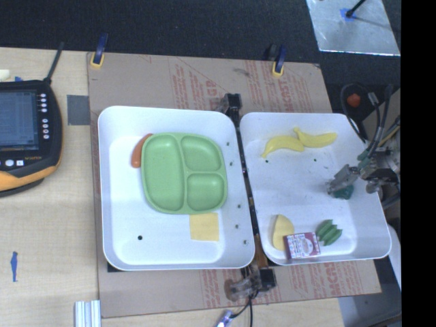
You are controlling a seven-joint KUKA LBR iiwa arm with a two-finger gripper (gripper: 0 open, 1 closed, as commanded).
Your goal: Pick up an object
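Two bins point(109, 182): green tray point(182, 172) left, bananas point(300, 142) right.

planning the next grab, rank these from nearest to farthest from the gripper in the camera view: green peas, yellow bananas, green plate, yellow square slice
1. green peas, right bin, just below the gripper
2. yellow bananas, top of the right bin
3. yellow square slice, left bin, below the plate
4. green plate, middle of the left bin; its near edge comes close to the slice, so 3 and 4 are almost level

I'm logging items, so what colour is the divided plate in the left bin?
Light green; the plate shows best in the camera view.
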